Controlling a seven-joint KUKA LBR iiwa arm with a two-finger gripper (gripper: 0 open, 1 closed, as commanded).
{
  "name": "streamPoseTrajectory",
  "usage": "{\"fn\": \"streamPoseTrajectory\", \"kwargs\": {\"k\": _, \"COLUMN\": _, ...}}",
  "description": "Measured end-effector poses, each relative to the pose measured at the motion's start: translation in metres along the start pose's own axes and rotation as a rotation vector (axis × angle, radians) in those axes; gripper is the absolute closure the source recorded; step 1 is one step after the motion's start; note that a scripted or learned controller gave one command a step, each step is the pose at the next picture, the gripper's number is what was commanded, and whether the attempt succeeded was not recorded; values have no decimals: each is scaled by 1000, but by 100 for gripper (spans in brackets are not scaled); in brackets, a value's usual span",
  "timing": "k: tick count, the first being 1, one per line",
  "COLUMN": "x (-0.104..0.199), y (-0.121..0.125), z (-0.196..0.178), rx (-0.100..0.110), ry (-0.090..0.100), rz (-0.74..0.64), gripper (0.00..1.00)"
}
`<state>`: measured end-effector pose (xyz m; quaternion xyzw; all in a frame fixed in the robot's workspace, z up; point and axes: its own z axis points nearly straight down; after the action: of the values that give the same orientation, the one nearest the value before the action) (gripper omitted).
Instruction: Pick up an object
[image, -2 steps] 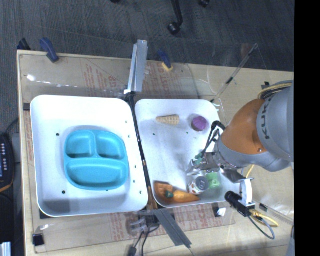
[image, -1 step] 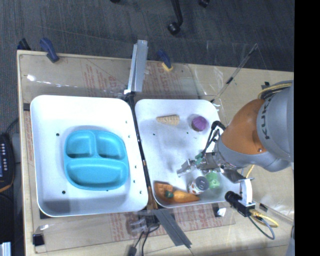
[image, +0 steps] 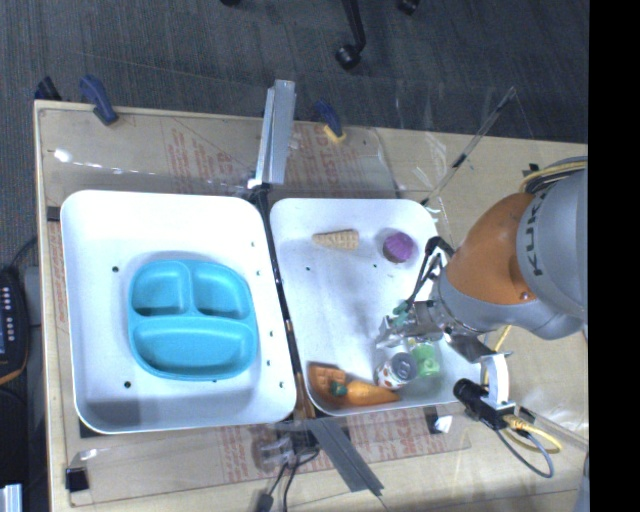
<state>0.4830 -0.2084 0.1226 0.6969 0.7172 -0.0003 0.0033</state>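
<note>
two white bins side by side on the bench: left bin (image: 90, 300), right bin (image: 320, 300). left bin: one blue tray (image: 190, 320) with three compartments, lying flat near the middle. right bin: one tan cone (image: 336, 239) and one purple ball (image: 399, 245) near the far edge, just apart from each other; one orange carrot (image: 352, 389) along the near edge; one small can (image: 397, 371) with a silver top, tilted, just right of the carrot's tip; one green piece (image: 427, 360) touching the can's right side. one arm (image: 520, 270), grey with an orange band, over the right bin's right edge; dark letters on the grey housing, partly cut off, read "ku". gripper (image: 408, 322) low over the near right part of the right bin, just above the can and the green piece; whether its fingers are apart or together, and whether anything sits between them, cannot be told. two blue clamps (image: 100, 100) on the bench's far edge.
</note>
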Motion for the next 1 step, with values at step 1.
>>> {"fn": "streamPoseTrajectory", "kwargs": {"k": 1, "x": 0, "y": 0, "z": 0, "rx": 0, "ry": 0, "rz": 0, "gripper": 0}}
